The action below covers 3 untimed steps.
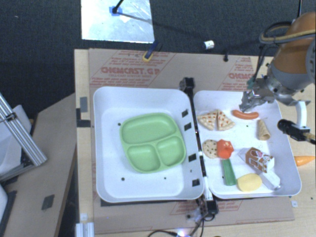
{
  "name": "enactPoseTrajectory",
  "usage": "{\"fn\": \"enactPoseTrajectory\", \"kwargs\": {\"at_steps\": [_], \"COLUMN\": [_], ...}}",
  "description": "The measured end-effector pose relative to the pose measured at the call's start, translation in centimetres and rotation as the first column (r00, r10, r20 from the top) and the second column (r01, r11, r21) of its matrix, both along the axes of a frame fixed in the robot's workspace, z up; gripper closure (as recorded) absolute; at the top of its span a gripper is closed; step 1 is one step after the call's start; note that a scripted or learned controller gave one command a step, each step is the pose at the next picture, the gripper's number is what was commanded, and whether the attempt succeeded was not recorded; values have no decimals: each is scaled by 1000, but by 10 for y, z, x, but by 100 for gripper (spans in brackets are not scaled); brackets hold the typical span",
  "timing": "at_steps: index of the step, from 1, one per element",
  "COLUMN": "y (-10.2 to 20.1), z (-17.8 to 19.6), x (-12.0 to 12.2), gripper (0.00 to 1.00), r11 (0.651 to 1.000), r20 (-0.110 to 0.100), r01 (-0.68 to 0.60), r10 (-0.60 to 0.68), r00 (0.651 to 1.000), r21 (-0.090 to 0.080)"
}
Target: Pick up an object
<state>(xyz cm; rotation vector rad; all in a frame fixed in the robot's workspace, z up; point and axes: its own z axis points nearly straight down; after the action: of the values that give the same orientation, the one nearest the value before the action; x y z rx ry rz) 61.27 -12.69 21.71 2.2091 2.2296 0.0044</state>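
My gripper (247, 106) hangs over the back of the right bin (291, 179), its tips just above the left end of a red sausage (245, 115). Nothing shows between the fingers. In the same bin lie pizza slices (216, 120), a cookie (210, 147), a red tomato (224, 148), a green stick (228, 172), a yellow lemon (250, 182), a small brick-patterned house (258, 159) and a tan roll (263, 129).
The left bin (106, 107) holds a green divided plate (150, 142). An orange carrot (305, 159) lies outside the right bin's right rim. A black part (291, 128) of the arm reaches over that rim.
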Motion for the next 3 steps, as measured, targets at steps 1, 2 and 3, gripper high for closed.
{"fn": "enactPoseTrajectory", "kwargs": {"at_steps": [1, 2, 3], "y": [50, 67, 70], "z": [15, 14, 11], "x": [13, 20, 33], "gripper": [100, 100, 100], "r11": [1000, 1000, 1000], "r20": [0, -1, 0], "r01": [-1, 2, 3], "r10": [1, -2, -3], "r00": [1000, 1000, 1000], "r21": [2, 0, -1]}}
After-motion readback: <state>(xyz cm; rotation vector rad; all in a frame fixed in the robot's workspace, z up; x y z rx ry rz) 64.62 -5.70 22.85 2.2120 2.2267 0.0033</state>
